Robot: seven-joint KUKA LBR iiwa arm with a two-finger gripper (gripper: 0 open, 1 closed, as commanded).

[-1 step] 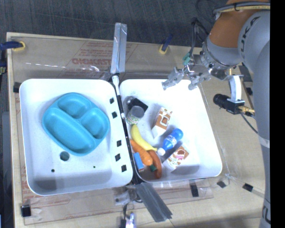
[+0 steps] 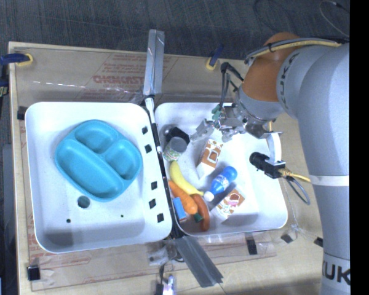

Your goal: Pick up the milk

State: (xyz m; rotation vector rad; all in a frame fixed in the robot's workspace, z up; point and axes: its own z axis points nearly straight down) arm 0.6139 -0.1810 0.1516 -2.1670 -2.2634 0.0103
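My gripper (image 2: 213, 125) is over the right bin (image 2: 264, 211), can't tell if it's released or clenched tbh. The milk (image 2: 210, 154) carton lies just below my fingertips, blue bottle (image 2: 221, 181) beyond it.

Not much was readable here. The arm (image 2: 332, 165) had white letters "KU" at the bottom right, cut off by the frame. The table (image 2: 120, 72) carried faint reddish print behind the bins, way too washed out to read.
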